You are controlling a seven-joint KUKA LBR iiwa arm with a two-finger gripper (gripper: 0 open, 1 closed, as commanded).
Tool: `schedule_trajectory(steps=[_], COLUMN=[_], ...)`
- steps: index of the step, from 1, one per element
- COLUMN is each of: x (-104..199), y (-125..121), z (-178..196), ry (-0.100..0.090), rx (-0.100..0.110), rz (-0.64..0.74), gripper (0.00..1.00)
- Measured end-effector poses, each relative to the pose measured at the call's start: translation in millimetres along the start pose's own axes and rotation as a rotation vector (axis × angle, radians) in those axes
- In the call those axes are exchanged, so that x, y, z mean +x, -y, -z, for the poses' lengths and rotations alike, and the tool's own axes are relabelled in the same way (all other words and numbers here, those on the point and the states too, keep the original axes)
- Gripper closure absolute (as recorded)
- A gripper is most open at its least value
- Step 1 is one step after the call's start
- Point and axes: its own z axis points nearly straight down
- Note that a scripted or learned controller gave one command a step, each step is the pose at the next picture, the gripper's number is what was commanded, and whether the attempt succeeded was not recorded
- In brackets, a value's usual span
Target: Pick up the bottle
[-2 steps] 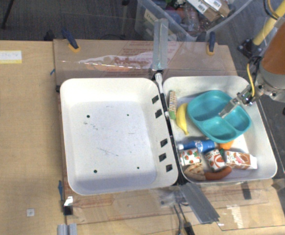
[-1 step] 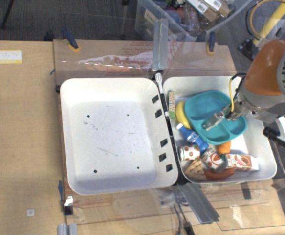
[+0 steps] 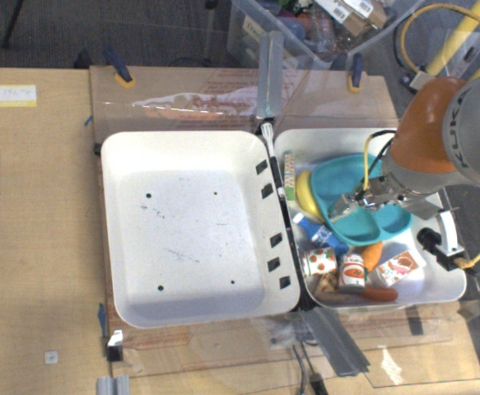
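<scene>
The bench (image 3: 34, 220) is a light wooden surface carrying two shallow white bins side by side.

Left bin (image 3: 186, 220): the white floor shows four small dark dots and faint scuff marks. Its right wall meets a dividing ridge that carries a row of black tabs (image 3: 271, 220).

Right bin (image 3: 445, 290): the contents are packed closely together. Against the left wall lies a yellow item (image 3: 304, 189), touching the large teal bowl (image 3: 342, 183) beside it. Below these lies a blue item (image 3: 315, 234). Along the near wall, from left to right, lie a small white carton with red print (image 3: 320, 263), a small bottle with a red and white label (image 3: 352, 271), an orange piece (image 3: 372, 256) and a white packet with red print (image 3: 399, 267). A dark red, elongated item (image 3: 371, 295) lies under the bottle, along the near wall. The bottle rests on the bin floor, touching its neighbours, near the front middle of the right bin.

A second teal dish (image 3: 370, 225) lies in front of the large bowl, overlapping it.

The gripper (image 3: 365, 197) is positioned over the seam between the two teal pieces, well apart from the bottle. The fingers are too small and too cluttered to resolve; whether the claw is open or closed, or grips anything, cannot be determined.

The arm (image 3: 462, 134) enters from the right, with the orange band directly above the wrist. A yellow hose (image 3: 454, 31) loops behind it.
</scene>
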Motion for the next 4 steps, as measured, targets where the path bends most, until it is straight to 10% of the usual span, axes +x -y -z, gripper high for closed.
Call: schedule_trajectory(steps=[1,2,3,4], x=[16.3,19.9,10.5,62.7], y=[62.3,67.2,65.6,-4.1], z=[-2.1,-0.7,13.9,145.6], ry=[-0.010,-0.002,0.018,-0.027], rx=[-0.001,-0.009,-0.022,0.020], rz=[-0.074,0.126,0.116,0.098], gripper=[0.00,0.00,1.00,1.00])
